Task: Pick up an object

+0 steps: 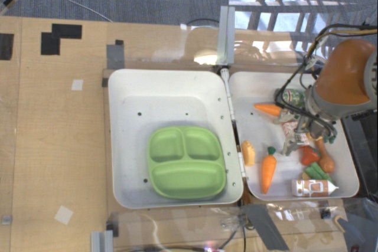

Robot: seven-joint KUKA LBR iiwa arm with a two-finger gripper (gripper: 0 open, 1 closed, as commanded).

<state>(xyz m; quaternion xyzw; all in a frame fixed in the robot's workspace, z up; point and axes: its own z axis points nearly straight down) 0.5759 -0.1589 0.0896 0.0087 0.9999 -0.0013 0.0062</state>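
A pale wooden counter (53, 144) carries two shallow white plastic bins side by side. The left bin (127, 97) holds a light green three-compartment plastic tray (186, 162), lying flat toward the bin's near right part. The right bin (254, 186) holds a clutter of toy food. A long orange plastic carrot with a green top (269, 169) lies near the bin's middle front, upright in the picture with the green end farthest from the viewer. Just left of it, close to the wall between the bins, sits a small yellow rounded piece (248, 153). A second orange carrot-like piece (269, 109) lies farther back, pointing left. At the front right corner a small white carton with orange print (314, 187) lies on its side. Just behind it sit a green piece (316, 172), a red piece (309, 155) and an orange-brown piece (325, 162), crowded together and touching.

The grey arm with its orange band (347, 71) comes in from the right and hangs over the right bin's back right part, cables looping above it. The pincer (293, 141) points down and to the left among the crowded items, just beside the red piece and right of the long carrot. Its tips look blurred against a pale printed object beneath, so I cannot tell how they stand, and nothing is clearly seen between them.
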